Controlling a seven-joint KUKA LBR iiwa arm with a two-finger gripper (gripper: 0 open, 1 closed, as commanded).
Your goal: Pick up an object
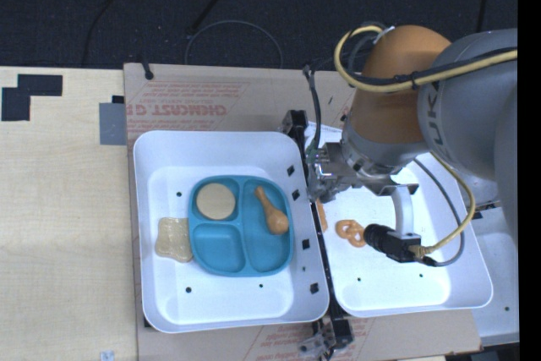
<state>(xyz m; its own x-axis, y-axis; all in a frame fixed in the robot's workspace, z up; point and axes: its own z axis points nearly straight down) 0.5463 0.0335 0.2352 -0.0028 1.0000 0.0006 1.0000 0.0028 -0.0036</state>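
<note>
I see gripper (pixel 325 173) over right bin (pixel 423 287), grip state unclear. Pretzel (pixel 350 231) just below-right of it. Mirrored red print on cardboard (pixel 182 108), unreadable.

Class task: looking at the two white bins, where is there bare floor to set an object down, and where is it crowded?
Left bin: bare strips behind the blue tray and in front of it; the middle is taken by the tray and the pale piece. Right bin: open floor along the front, below the pretzel; its rear is crowded by the arm.
</note>
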